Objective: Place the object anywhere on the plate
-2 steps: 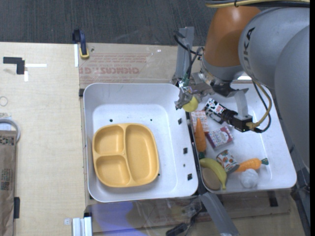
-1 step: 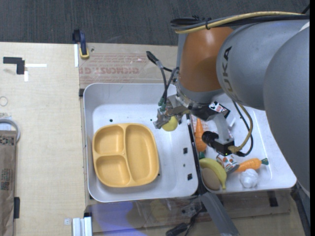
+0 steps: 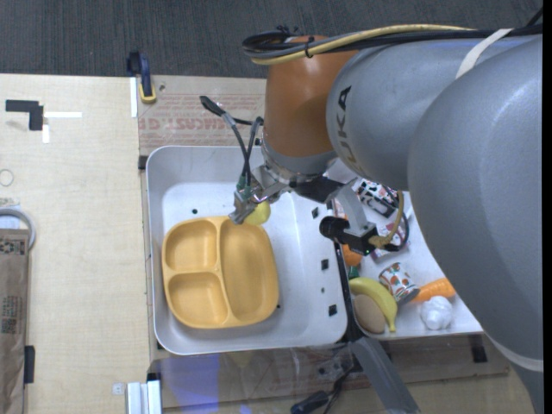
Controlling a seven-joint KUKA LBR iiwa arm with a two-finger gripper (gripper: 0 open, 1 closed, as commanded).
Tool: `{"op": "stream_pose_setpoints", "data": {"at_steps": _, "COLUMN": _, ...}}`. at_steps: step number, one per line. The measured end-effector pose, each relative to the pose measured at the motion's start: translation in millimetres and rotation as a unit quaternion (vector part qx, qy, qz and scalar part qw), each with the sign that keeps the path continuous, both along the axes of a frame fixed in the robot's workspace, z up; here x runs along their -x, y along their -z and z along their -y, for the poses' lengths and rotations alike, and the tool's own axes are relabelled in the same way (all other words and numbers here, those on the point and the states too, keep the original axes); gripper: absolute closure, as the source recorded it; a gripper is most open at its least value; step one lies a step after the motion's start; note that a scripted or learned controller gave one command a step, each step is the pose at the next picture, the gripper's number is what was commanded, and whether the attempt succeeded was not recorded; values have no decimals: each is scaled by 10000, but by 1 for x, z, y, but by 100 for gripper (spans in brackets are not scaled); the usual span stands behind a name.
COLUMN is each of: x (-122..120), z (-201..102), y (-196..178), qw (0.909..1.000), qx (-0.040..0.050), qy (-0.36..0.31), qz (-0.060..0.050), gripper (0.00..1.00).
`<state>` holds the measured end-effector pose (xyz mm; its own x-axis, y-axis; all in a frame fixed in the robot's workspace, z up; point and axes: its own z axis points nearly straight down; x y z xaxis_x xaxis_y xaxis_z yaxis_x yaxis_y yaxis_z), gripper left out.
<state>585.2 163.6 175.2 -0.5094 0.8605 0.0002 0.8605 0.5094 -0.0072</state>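
Observation:
A yellow plate (image 3: 222, 274) with three compartments lies in the left white bin (image 3: 177, 184), toward its front left. My gripper (image 3: 247, 202) hangs at the plate's far right rim, reaching down from the orange-banded wrist. A small yellow-green object (image 3: 260, 213) sits between the fingertips, just at the plate's back edge above the large compartment. The gripper is shut on it, and its tip hides part of the object.
The right bin (image 3: 461, 322) holds a banana (image 3: 380, 297), a brown round item (image 3: 371, 316), a patterned cup (image 3: 399, 279), an orange piece (image 3: 436, 288) and a white lump (image 3: 435, 314). The grey arm covers most of that bin. Wooden bench lies to the left.

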Motion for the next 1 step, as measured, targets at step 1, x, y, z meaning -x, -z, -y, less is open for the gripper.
{"op": "stream_pose_setpoints", "data": {"at_steps": 1, "x": 0, "z": 0, "y": 0, "qw": 10000, "qx": 0, "qy": 1, "qz": 0, "gripper": 0}}
